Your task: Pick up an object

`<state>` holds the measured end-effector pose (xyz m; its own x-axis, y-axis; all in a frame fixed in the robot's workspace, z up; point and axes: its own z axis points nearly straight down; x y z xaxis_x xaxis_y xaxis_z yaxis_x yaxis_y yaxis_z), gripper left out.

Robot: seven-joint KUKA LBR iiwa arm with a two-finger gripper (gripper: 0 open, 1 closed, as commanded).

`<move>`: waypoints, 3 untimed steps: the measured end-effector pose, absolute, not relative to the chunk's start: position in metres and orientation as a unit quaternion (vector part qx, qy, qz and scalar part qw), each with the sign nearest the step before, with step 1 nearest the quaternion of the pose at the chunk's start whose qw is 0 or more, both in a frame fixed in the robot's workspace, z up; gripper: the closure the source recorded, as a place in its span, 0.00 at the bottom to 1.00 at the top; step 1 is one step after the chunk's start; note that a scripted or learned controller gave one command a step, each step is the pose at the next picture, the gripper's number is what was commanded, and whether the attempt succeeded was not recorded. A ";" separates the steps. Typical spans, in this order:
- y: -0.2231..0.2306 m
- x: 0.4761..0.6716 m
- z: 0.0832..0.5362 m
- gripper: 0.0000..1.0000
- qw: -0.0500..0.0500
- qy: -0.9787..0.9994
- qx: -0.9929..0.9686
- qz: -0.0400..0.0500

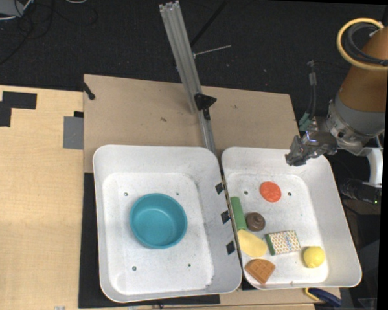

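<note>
The right bin (pixel 328 184) holds several small objects: a flat orange-red disc (pixel 270 191), a green bar (pixel 236 212), a brown round piece (pixel 255 221), a pale yellow lump (pixel 251 243), a patterned block (pixel 283 242), a yellow ball (pixel 313 256) and a tan waffle-like piece (pixel 260 271). My gripper (pixel 298 154) hangs over the bin's far right corner, up and to the right of the disc. Nothing shows between its fingers. The tips are too dark and small to read.
A teal bowl (pixel 158 220) sits in the left bin (pixel 115 173). A grey metal rail (pixel 185 66) slants down from the top to the gap between the bins. Black clips (pixel 224 216) line the divider. Brown board lies behind both bins.
</note>
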<state>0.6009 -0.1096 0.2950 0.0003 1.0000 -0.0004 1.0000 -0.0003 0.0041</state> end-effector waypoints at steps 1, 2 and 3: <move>-0.054 0.587 0.278 1.00 -0.001 0.708 0.706 0.000; 0.002 0.564 0.270 1.00 -0.001 0.708 0.706 0.000; 0.044 0.543 0.249 1.00 -0.001 0.708 0.706 -0.001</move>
